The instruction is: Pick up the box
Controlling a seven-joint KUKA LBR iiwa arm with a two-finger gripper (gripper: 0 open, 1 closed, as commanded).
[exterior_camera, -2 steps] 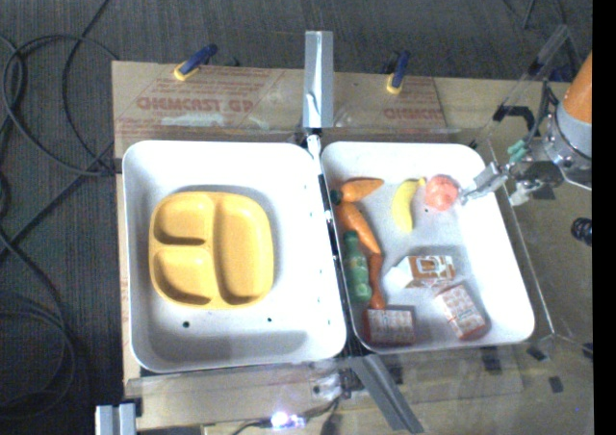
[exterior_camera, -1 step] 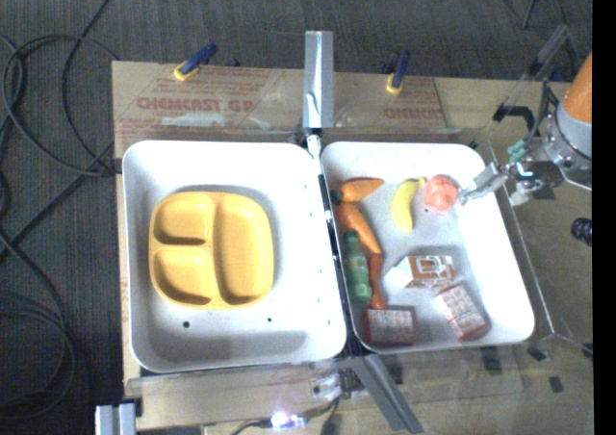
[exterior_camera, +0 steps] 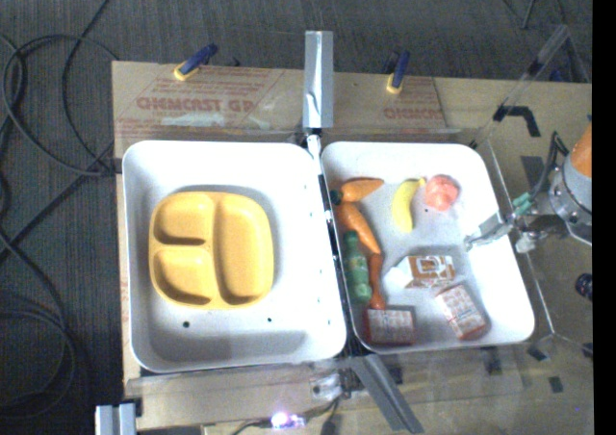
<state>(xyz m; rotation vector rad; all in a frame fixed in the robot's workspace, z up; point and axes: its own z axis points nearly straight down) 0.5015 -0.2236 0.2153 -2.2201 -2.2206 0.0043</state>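
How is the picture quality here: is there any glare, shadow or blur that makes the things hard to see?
Camera view: soft and grainy, so the print on the boxes cannot be read; the white bins look bright, slightly washed out; the yellow tray casts a soft shadow at its upper edge; the gripper at the right bin's rim is small and blurred.
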